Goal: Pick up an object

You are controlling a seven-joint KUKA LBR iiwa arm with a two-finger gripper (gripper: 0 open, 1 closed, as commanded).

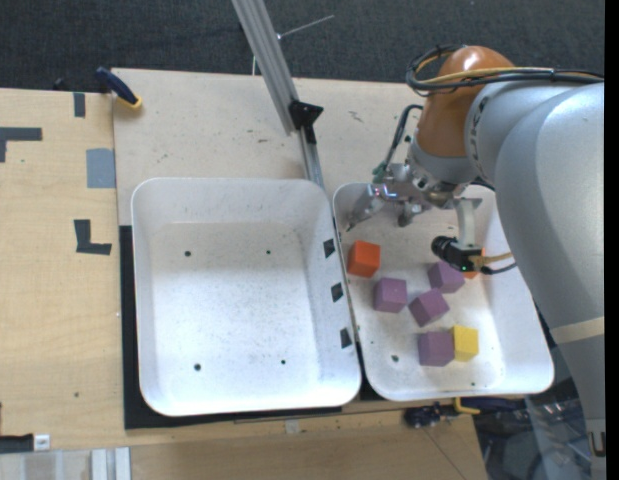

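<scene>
The grey arm's gripper hangs over the far end of the right shallow white bin on the light wooden counter. Whether its fingers are apart or together cannot be told. Just below it lies a small orange cube; four purple cubes and a yellow cube lie nearer.

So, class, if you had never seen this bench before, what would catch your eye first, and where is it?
The big grey arm with its orange band fills the right side, its end effector hanging over the far end of the right bin. Below it lie bright blocks: an orange block, four purple blocks and a yellow block. The left bin sits beside it.
</scene>
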